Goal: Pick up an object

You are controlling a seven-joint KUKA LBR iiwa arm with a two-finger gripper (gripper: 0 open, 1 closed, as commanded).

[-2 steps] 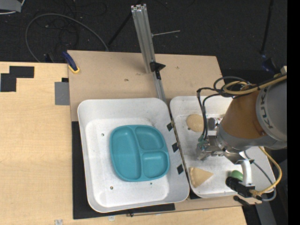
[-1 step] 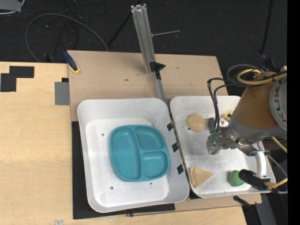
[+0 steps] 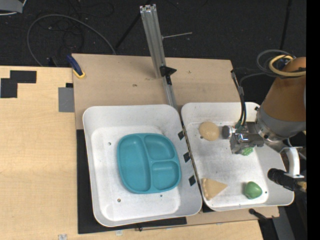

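In the right bin [image 3: 225, 169], my gripper [image 3: 241, 143] hangs low over the upper middle, reaching in from the right. A small green object [image 3: 246, 151] peeks out right under its tip; the view does not show whether it is gripped. A tan round object [image 3: 209, 131] lies just left of the gripper. Along the bin's front edge are a tan wedge [image 3: 214, 188] and, further right, a larger green object [image 3: 253, 189].
The left bin [image 3: 100, 129] holds a teal divided plate [image 3: 148, 162]. A metal post [image 3: 154, 39] rises behind the bins. Black clips [image 3: 186, 156] sit along the seam between the two bins. The arm's grey and orange body [image 3: 285, 104] covers the right bin's far right corner.
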